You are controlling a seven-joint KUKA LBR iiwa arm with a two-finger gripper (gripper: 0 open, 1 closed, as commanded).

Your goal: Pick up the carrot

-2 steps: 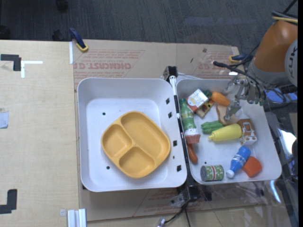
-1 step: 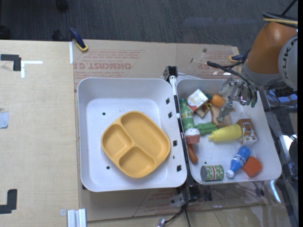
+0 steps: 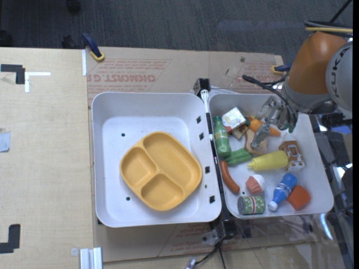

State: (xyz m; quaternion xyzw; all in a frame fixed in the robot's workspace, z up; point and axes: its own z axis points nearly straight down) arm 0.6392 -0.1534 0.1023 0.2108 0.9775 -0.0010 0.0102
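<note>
Reaching in from the right edge of the bench, the arm hung over the far right corner of the right bin, its orange band uppermost and the wrist angled down toward the bin's far middle. The gripper pointed down and leftward among the toys there; its fingers lay so close to the clutter that whether they were spread or closed could not be told.

The carrot, a small orange piece, lay in the far middle of the right bin, right at the gripper's tip, with a brown piece just beside it. A white carton sat nearer the far left corner. Along the bin's left wall stood a green bottle, and below it a sausage ran toward the near edge. A green pepper and a yellow bottle lay across the middle. A brown box lay toward the right wall. At the near edge were a can, a blue bottle and an orange block.

The left bin held a yellow divided plate at its middle. Both bins rested on cardboard over a pale wooden bench, with dark carpet beyond the far edge.
</note>
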